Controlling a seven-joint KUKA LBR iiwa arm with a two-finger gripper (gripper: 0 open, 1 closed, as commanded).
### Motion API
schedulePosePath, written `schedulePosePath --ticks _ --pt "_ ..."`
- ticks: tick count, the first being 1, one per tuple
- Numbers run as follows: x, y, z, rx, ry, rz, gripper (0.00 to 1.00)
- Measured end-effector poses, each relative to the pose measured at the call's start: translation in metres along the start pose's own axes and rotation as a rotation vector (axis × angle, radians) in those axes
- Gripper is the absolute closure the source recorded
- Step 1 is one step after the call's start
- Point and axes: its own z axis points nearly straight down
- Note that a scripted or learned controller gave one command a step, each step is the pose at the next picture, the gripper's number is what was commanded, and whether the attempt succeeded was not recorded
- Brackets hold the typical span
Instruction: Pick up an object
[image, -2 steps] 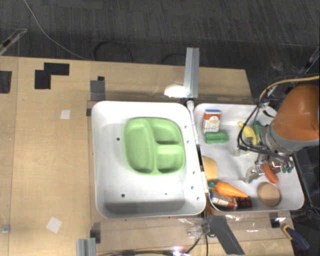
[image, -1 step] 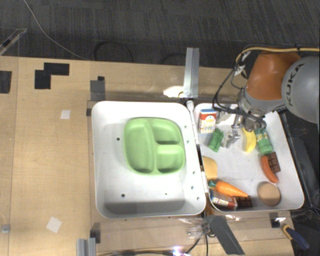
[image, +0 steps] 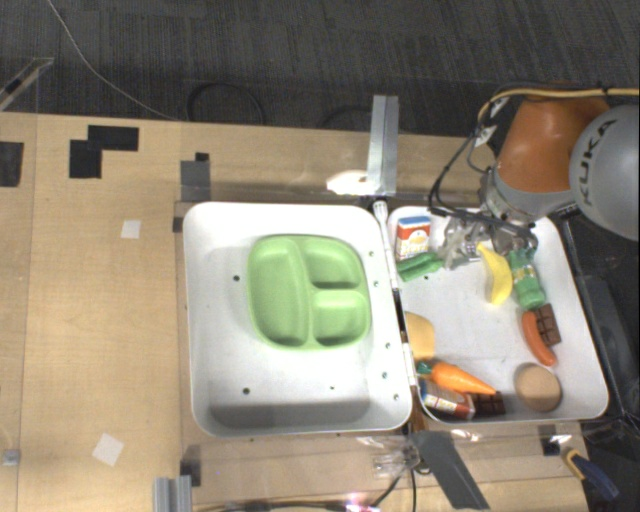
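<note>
My gripper (image: 470, 243) hangs low over the back of the right bin (image: 470, 330), under the orange-banded wrist. Its metal fingers sit between a yellow banana (image: 495, 275) on the right and a green cucumber-like piece (image: 420, 266) on the left. A small white and orange carton (image: 413, 238) stands just left of the gripper. I see nothing held between the fingers. Further forward lie a green bottle-like item (image: 527, 283), a brown block (image: 545, 322), a red sausage (image: 540, 345), a carrot (image: 463, 379), a tan round ball (image: 537, 388) and a yellow lump (image: 420, 335).
The left bin (image: 215, 330) holds a green divided plate (image: 306, 290). A dark bottle (image: 462, 404) lies along the right bin's front wall. A metal post (image: 383, 145) rises behind the bins. The arm's cables loop over the back right corner.
</note>
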Motion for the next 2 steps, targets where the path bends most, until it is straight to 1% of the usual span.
schedulePosePath --ticks 1,2 --pt "-0.005 0.012 -0.063 -0.004 0.009 -0.252 1.00" --pt "0.003 -0.067 -0.063 -0.003 0.012 -0.328 1.00"
